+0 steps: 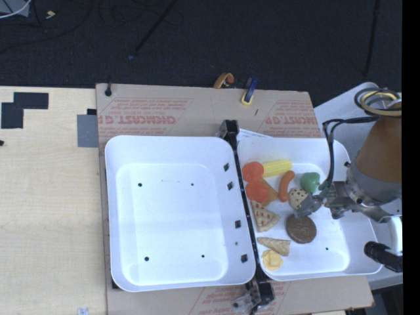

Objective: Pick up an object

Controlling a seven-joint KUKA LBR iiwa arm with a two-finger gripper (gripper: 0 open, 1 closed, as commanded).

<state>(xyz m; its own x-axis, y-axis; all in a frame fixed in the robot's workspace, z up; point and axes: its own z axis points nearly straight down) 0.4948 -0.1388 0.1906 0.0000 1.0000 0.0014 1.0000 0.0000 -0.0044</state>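
The claw [314, 201] is down in the right bin [335, 258], coming in from the right, and whether it is open or closed I cannot tell from here. Closest to its tip is the speckled wedge [297, 196], touching or just left of it, with the brown disc [301, 230] just below and the green piece [309, 180] just above. My call: the wedge is the target, barely any travel needed.

Fixed above the worktop [52, 195], looking down at a slant. Far enough off to take in both white bins whole: left bin [125, 156] near centre, right bin [335, 254] toward the right. Dark floor [197, 31] along the top. Arm [384, 156] entering from the right edge.
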